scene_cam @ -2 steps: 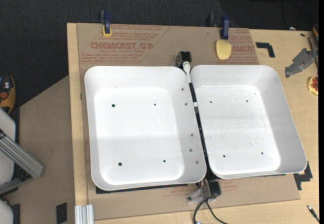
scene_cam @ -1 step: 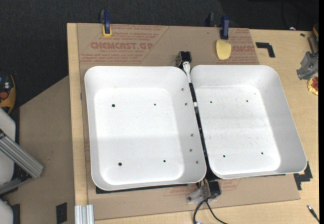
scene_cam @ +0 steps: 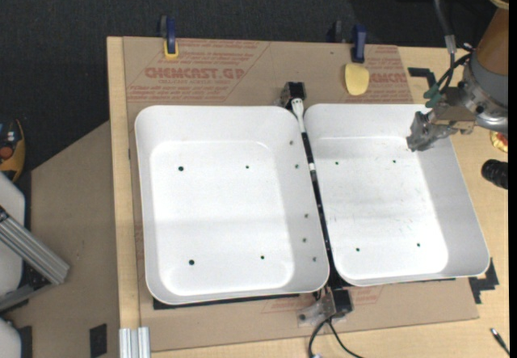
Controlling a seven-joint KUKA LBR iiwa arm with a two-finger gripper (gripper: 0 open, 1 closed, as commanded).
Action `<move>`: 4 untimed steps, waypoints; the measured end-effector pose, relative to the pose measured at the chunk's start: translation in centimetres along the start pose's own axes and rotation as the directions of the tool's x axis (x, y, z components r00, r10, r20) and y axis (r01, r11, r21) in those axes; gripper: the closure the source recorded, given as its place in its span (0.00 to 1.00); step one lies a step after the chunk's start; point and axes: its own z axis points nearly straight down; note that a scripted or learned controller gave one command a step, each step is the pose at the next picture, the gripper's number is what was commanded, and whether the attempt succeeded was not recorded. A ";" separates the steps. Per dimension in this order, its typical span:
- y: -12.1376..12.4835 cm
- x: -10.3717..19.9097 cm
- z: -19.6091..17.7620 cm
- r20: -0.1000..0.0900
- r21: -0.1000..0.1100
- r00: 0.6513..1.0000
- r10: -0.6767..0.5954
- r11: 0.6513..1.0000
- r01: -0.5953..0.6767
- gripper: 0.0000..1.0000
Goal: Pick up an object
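The counter is a light wooden board, and a brown sheet of cardboard with red printing lies flat over most of it. On the cardboard sit two shallow white bins side by side, their inner rims touching along a dark strip. The left bin is the wider-looking of the two; its floor shows four small dark dots. The right bin has similar dots and faint grey scuffing across its floor.

The arm comes in from the right edge, grey with an orange-brown section higher up, and cables hang around its wrist. Its gripper sits over the upper right corner of the right bin, close to the bin's far rim. Whether the gripper is spread or closed cannot be told here, because the tip is small and blurred.

A small pale yellow object lies on the cardboard just beyond the far rim of the right bin, outside both bins and apart from the gripper. Directly behind it a blue clamp grips the board's far edge, and a second blue and yellow clamp sits further left.
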 end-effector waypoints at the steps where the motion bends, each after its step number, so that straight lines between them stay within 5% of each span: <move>1: 3.4 1.4 -10.7 0.007 -0.023 1.000 0.001 1.000 -0.001 1.00; 2: 5.0 5.1 -1.1 0.001 0.001 1.000 0.001 1.000 -0.001 1.00; 3: 5.3 -5.6 -9.0 0.012 -0.020 1.000 0.014 1.000 -0.014 1.00; 4: 8.9 -1.2 0.5 0.001 -0.001 1.000 0.001 1.000 -0.001 1.00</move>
